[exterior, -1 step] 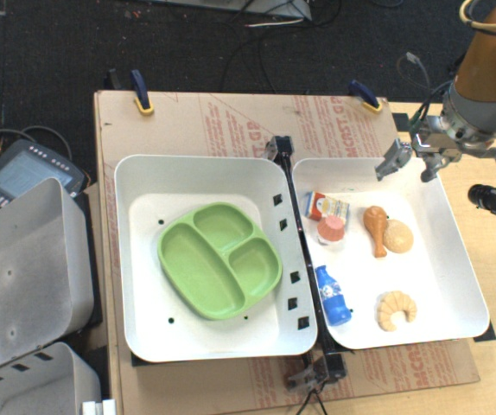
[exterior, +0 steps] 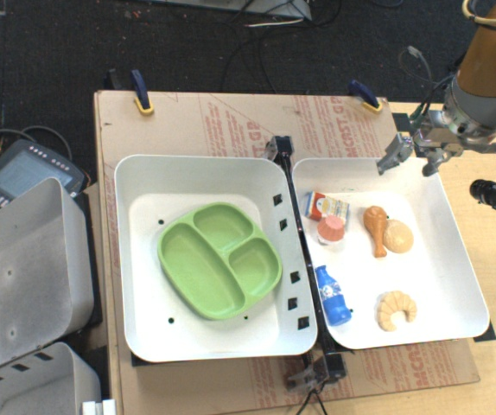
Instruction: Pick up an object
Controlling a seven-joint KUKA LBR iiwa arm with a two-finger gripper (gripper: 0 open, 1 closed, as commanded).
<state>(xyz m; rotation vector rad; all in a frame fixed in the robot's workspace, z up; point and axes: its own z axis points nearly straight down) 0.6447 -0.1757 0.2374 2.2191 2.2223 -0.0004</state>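
The right bin holds a small carton with a red cap, a chicken drumstick, a blue bottle and a croissant. My gripper hangs over the bin's far edge, up and right of the drumstick. Its two fingers are spread apart with nothing between them. The arm comes in from the upper right, its orange band above the wrist.
The left bin holds a green divided plate. A black divider with clips runs between the bins. Blue and yellow clamps grip the board's far edge. Grey equipment sits to the left of the bench.
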